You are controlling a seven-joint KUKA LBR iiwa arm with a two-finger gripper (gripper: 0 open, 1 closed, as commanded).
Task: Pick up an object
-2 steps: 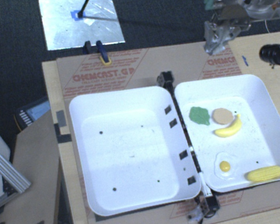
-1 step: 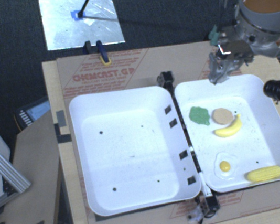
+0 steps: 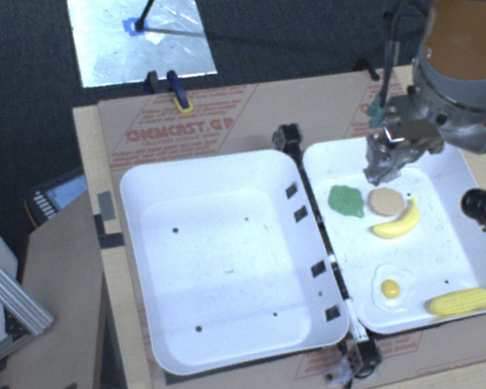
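**Crowded toys beneath the claw**

"CHEMCAST" can be read in red on the brown cardboard sheet [image 3: 181,127] laid over the tabletop. In the right white bin [image 3: 479,196], a green leaf-shaped toy [image 3: 346,200], round tan biscuit [image 3: 387,203] and yellow banana [image 3: 397,224] are packed closely; neighbours could be nudged or a grasp missed. The claw [image 3: 385,170] hangs just above them; its opening cannot be told.

One fixed camera high above the bench [image 3: 238,107], looking down at a slant, far enough back for both white bins [image 3: 224,247], arm [image 3: 463,23] entering from the right edge
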